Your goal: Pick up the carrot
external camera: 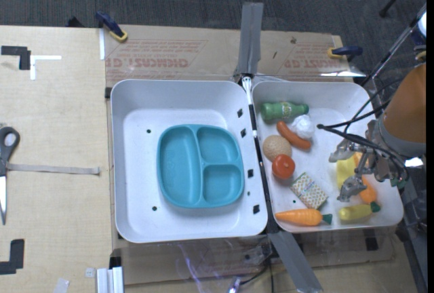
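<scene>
The carrot, orange with a small green stub at its right end, lies flat along the front wall of the right bin. My gripper hangs low over the right side of that bin, above a yellow piece. It is to the right of the carrot and a little further back, apart from it. The gripper is not touching the carrot. The arm's orange band comes in from the right edge.
The right bin also holds a green bottle, a red-orange sausage-like piece, a white lump, a tan ball, a tomato, a patterned box and a yellow fruit. A teal divided plate lies in the left bin.
</scene>
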Robot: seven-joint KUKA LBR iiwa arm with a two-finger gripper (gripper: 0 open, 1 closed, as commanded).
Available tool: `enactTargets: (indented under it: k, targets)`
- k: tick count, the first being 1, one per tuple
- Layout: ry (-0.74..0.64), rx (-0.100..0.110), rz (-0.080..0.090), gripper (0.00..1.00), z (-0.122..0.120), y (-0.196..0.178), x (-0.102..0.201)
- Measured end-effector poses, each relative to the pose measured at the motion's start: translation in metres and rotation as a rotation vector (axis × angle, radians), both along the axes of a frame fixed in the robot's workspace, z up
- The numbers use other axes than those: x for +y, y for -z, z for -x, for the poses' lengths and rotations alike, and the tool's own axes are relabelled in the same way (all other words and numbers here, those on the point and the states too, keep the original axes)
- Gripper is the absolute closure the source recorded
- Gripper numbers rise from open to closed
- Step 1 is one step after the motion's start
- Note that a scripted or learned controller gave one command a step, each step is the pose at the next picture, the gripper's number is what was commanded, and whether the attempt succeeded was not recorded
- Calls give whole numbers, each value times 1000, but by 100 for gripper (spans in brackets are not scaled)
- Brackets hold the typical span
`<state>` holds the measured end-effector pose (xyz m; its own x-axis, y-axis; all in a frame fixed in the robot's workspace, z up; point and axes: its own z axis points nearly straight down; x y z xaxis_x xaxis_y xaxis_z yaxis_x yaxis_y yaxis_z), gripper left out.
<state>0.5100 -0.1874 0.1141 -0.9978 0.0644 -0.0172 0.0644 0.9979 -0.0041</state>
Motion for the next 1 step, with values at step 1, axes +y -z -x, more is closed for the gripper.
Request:
enactTargets:
  k: [1]
  targets:
    - [-2,-6,2,100,-3,-10,0]
